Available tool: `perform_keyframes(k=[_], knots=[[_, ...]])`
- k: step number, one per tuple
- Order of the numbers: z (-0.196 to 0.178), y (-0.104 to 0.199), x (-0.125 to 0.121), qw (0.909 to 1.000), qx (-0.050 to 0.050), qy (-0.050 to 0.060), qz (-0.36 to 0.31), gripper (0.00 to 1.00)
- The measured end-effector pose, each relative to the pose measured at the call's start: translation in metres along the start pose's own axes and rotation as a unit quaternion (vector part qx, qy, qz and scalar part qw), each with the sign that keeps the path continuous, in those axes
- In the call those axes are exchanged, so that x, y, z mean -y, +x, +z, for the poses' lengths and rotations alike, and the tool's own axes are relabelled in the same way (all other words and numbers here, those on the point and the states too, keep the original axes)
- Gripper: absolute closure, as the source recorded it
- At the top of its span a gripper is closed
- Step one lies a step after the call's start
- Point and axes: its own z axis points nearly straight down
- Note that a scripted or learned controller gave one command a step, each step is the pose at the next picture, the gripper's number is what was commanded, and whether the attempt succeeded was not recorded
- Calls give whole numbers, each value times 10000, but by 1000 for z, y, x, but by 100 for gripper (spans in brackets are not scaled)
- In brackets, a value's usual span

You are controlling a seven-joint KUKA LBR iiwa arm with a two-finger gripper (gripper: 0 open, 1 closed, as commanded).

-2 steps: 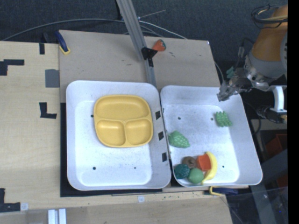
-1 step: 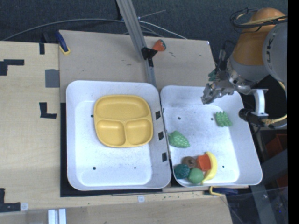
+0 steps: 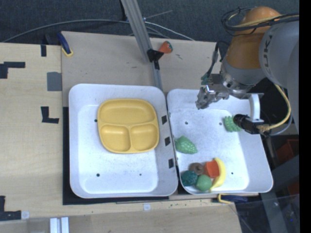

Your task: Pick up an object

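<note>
Hovering over the far edge of the right bin (image 3: 252, 176), I judge myself at the approach step, nothing picked yet. On the counter (image 3: 29, 130) the left bin (image 3: 80, 178) carries a yellow tray (image 3: 129, 125). My gripper (image 3: 204, 101) hangs near the right bin's far left corner; how it is set I cannot tell, and I see nothing in it. A leafy green toy (image 3: 185, 145) lies by the left wall, another (image 3: 230, 124) toward the right wall, and a small pile (image 3: 206, 174) crowds the near edge. Next I should choose one, centre above it and descend.
</note>
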Motion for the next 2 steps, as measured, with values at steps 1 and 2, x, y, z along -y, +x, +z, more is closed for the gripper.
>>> perform_keyframes(k=[1, 2], knots=[[-11, 55, -1, 10000, 3, -4, -7, 100], [-9, 119, 5, 10000, 2, 6, -9, 100]])
